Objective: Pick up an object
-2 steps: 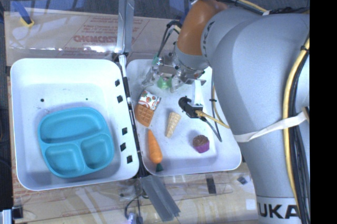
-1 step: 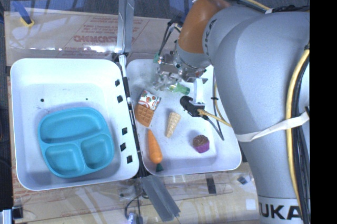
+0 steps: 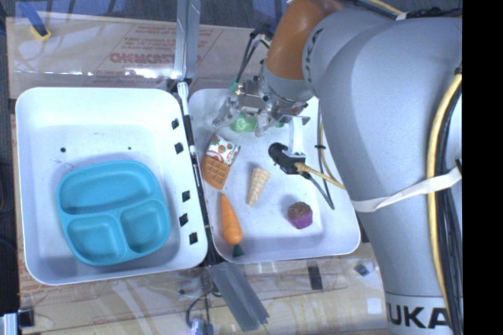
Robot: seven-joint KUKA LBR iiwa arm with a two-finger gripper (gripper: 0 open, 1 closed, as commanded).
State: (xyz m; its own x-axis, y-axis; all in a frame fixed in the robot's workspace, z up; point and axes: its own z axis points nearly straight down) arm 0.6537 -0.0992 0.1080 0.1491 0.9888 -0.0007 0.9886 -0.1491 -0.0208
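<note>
The arm's tool [image 3: 250,115] hangs over a green object [image 3: 244,122] in the right bin [image 3: 339,235], its grip state impossible to tell.

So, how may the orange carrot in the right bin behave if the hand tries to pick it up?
The orange, tapered toy carrot looks like smooth plastic, so it is probably stiff, light and somewhat slippery. Its round, narrowing body may roll or slide out of a grip across the thin end. It lies close to the right white bin's left wall, which could hinder the hand.
</note>
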